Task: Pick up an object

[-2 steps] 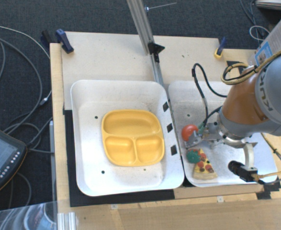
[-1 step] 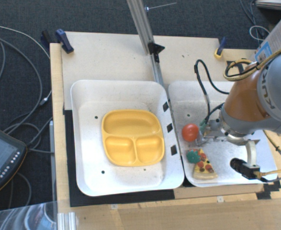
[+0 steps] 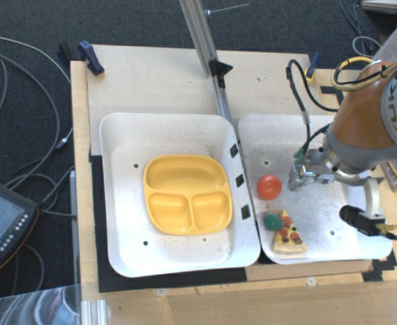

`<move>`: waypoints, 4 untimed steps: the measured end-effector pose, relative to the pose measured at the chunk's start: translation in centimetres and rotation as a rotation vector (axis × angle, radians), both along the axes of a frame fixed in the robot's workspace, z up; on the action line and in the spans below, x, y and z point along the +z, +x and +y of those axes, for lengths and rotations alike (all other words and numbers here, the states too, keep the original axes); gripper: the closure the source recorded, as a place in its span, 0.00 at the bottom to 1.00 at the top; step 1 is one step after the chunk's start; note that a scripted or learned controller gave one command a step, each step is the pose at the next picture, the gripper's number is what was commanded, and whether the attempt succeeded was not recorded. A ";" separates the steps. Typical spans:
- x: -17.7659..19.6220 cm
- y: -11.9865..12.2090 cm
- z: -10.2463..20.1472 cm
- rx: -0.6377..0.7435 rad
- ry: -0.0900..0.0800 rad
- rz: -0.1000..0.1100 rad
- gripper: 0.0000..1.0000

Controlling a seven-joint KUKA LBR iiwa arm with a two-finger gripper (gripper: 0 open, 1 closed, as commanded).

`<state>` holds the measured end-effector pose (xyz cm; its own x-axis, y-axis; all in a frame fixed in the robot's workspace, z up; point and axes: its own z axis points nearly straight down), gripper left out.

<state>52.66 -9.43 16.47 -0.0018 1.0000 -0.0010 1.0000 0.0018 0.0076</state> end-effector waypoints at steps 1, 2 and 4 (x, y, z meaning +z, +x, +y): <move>3.9 0.2 0.0 0.000 0.000 0.002 1.00; 5.4 -0.2 5.0 0.005 0.003 0.004 1.00; 5.5 -3.2 14.6 0.005 0.005 0.011 1.00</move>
